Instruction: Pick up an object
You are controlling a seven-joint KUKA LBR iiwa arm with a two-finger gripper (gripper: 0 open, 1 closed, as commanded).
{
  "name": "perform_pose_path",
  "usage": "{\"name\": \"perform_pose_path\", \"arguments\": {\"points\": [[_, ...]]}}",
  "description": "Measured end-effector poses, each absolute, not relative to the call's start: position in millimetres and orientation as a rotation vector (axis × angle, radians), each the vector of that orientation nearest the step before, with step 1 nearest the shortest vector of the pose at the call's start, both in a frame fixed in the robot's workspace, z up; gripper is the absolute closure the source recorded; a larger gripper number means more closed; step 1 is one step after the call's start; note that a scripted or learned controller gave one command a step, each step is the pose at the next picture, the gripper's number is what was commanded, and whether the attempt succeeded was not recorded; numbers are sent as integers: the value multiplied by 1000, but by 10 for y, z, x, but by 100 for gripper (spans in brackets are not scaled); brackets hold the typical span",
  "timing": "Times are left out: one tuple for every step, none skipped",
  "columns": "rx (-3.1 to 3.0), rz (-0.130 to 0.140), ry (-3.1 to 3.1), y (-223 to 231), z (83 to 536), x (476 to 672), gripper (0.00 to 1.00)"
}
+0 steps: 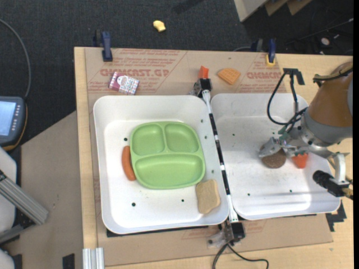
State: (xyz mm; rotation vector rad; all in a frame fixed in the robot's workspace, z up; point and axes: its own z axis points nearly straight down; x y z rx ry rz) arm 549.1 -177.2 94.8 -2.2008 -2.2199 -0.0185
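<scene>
My gripper (276,150) hangs low over the right bin (252,195), directly above a round brown object (274,161) lying on the bin floor. The fingers straddle the top of the brown object, but I cannot make out whether they grip it. A small orange object (301,160) lies just right of it, partly under the wrist. In the left bin (112,206) sit a green divided plate (166,154), an orange sausage-like piece (128,163) at the plate's left, and a tan bread-like slice (207,196) at its lower right.
On the cardboard behind the bins lie a small pink-and-white packet (124,83), an orange cracker-like piece (229,75) and an orange clip (203,72). Blue clamps (105,45) hold the board. A black cable (280,97) loops over the right bin's back.
</scene>
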Motion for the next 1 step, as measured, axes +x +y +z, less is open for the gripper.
{"name": "perform_pose_path", "arguments": {"points": [[-2214, -16, -2240, -996, 1412, 6481, 100]]}}
